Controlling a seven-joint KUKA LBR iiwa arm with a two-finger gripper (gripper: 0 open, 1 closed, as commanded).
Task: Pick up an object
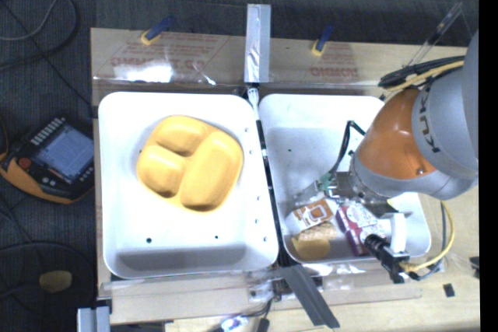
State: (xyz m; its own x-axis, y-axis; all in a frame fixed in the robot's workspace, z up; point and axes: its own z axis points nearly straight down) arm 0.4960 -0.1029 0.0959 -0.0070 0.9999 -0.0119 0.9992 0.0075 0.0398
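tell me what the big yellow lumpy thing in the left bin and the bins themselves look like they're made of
The yellow lumpy thing looks like soft foam or matte rubbery plastic: rounded, puffy lobes with dull, even colour and no sharp glints, though the exact material is unclear. The left bin and right bin look like smooth moulded white plastic, with rounded corners and a slight sheen on their walls.
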